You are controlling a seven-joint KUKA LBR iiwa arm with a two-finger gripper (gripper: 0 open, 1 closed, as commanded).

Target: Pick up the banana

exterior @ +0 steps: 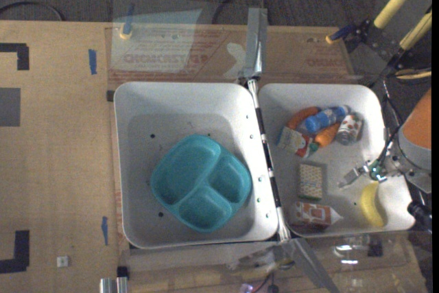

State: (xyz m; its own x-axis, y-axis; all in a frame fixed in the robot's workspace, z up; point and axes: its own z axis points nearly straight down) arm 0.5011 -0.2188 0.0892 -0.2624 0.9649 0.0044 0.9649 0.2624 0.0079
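Note:
A yellow banana (372, 204) lies near the front right corner of the right bin (329, 96). My gripper (361, 173) hangs just above and to the left of the banana's upper end, reaching in from the right. Its fingers look spread, with nothing between them. The banana rests on the bin floor, apart from the fingers.
In the right bin lie a blue bottle (324, 119), an orange item (302, 117), a small can (349, 129), a carton (293, 141), a beige sponge-like block (311, 180) and a red-and-white box (314, 214). The left bin (137, 106) holds a teal divided plate (200, 182).

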